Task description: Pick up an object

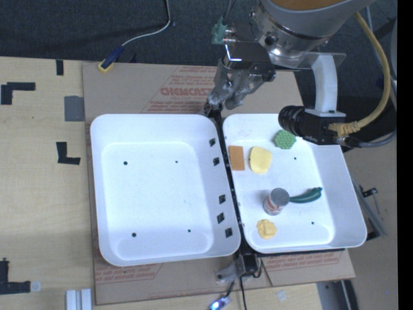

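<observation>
Objects lie in my right bin (335, 192): yellow block (261, 160), orange block (237, 158), green ball (284, 139) (others too). My jaws (216, 103) hover at the far rim; their state I cannot tell.

bins (155, 124): plain white, small black dots
arm (310, 5): grey, orange band
block (237, 158): orange-tan
soft lump (260, 160): pale yellow
bumpy ball (284, 139): green
curved piece (306, 196): dark teal
can (277, 201): grey top, red side
crumpled bit (266, 228): yellow
board (187, 89): brown, red lettering
</observation>
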`<state>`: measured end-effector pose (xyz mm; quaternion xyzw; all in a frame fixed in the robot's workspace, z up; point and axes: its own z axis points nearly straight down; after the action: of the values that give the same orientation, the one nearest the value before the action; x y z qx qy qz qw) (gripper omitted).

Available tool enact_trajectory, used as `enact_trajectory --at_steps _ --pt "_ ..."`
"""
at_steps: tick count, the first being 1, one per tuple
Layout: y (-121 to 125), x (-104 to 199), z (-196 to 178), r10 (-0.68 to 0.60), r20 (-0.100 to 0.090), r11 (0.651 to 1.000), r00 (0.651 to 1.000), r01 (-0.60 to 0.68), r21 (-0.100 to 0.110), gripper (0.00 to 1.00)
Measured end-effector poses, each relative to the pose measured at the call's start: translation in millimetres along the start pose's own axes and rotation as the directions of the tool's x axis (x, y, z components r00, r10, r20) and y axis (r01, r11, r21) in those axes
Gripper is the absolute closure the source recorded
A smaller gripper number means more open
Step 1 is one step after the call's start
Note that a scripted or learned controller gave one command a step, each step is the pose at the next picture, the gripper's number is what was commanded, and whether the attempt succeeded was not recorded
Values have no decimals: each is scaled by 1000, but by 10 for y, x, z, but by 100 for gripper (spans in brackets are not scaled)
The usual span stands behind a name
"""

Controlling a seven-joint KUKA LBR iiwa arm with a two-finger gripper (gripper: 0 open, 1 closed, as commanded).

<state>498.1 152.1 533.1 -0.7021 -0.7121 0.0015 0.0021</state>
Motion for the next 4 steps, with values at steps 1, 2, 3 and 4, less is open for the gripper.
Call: enact_trajectory --at_steps 1,2,3,4 --pt "-64 616 1788 7 9 1000 1000 -8 16 100" --pt "51 828 720 9 -2 1000 1000 -9 -11 100" --pt "-48 798 2738 13 11 1000 1000 -13 17 100" --pt "-119 818 2034 11 0 1000 1000 -11 -5 100"
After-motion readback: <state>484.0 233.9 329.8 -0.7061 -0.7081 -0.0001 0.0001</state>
